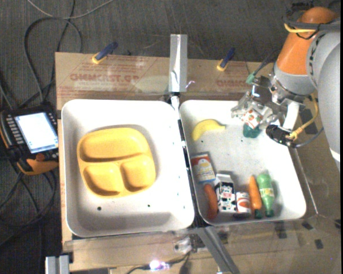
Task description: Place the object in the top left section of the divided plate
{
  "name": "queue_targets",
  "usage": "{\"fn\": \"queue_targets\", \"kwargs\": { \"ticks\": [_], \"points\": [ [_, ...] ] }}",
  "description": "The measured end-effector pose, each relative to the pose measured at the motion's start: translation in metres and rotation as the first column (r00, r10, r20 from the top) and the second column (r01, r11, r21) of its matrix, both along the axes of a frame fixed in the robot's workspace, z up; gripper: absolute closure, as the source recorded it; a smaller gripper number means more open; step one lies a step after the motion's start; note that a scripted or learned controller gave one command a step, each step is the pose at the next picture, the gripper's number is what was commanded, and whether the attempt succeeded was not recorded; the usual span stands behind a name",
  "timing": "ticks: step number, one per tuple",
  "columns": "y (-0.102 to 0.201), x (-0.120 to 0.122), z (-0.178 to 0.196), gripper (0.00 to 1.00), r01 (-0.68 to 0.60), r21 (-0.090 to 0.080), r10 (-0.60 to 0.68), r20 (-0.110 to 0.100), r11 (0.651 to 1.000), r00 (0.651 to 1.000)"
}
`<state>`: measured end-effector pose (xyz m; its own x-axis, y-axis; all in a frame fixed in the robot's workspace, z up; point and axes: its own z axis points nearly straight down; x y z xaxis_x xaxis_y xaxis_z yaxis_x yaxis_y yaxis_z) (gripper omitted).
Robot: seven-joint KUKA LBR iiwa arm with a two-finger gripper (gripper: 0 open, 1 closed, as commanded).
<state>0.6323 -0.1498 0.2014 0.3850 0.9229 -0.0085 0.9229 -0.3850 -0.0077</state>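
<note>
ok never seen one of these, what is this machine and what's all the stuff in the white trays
This is one picture from a camera fixed above a workbench, looking down at a slant. The grey machine with the orange band on the right is a robot arm. At its end is a two-finger gripper for picking things up, now over the back of the right bin, just above a small teal object.

Two shallow white bins sit side by side. The left bin holds a yellow divided plate with three sections. The right bin holds toy food: a banana, a small carton, a sausage, a milk carton, a carrot and a green bottle.

I cannot tell whether the gripper holds anything.
</note>
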Motion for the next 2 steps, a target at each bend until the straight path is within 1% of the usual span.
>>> {"fn": "queue_targets", "kwargs": {
  "ticks": [1, 2],
  "points": [
    [0.086, 0.035, -0.023, 1.0, -0.094, 0.004, 0.094, 0.001, 0.996, 0.996],
    [0.142, 0.0, -0.02, 1.0, -0.342, 0.007, 0.342, 0.001, 0.94, 0.94]
  ]
}}
